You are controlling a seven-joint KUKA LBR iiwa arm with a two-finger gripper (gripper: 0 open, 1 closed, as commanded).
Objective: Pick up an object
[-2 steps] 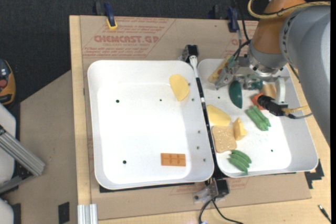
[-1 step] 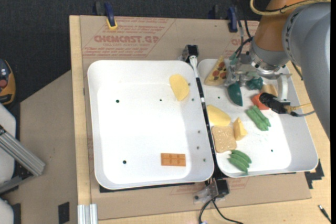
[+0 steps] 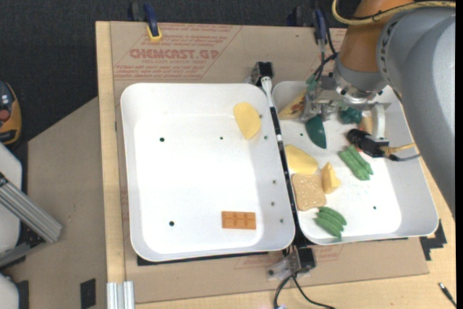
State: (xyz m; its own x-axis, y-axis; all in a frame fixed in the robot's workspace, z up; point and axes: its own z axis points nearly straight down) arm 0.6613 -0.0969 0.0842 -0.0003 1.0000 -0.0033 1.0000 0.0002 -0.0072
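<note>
- Your gripper (image 3: 316, 111) sits low over the far end of the right bin (image 3: 405, 224), right by the divider between the bins.
- You cannot tell how far it is open, nor whether it has anything; the wrist hides that part.
- Just under its tip lies a dark green piece (image 3: 317, 132), touching or nearly so; this looks like the likeliest target.
- Beside the tip, toward the divider, a small yellow-brown item (image 3: 292, 109) lies against the bin wall.
- Nearer you from the hand: a yellow wedge (image 3: 300, 159), a tan slice (image 3: 308, 192), a green pod (image 3: 356, 163) and another green pod (image 3: 330, 221).
- Across the divider, the left bin (image 3: 145, 177) holds a yellow chip (image 3: 247, 119) and an orange block (image 3: 239, 220).
- Judged from this, nothing is lifted yet: the reach is done, the grasp and lift remain.
</note>
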